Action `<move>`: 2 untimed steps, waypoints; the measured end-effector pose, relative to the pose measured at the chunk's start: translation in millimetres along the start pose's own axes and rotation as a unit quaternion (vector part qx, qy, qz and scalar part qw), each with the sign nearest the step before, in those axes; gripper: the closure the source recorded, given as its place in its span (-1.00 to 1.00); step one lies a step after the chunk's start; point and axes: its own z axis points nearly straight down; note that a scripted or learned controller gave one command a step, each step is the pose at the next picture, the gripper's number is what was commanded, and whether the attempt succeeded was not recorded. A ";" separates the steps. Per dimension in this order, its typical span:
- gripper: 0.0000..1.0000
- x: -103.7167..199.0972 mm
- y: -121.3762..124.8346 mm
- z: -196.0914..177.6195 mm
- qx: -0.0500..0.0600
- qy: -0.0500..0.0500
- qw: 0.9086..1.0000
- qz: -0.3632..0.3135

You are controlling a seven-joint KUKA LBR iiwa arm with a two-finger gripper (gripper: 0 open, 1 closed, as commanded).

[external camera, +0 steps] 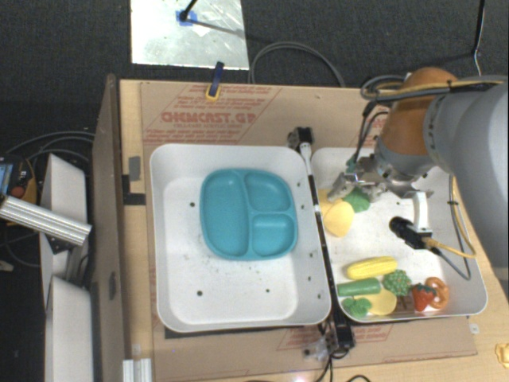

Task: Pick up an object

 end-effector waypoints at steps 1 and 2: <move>-1.00 -22.4 29.5 -5.8 -0.005 -0.001 1.000 0.001; -1.00 -11.9 28.1 -4.8 -0.003 -0.001 1.000 0.000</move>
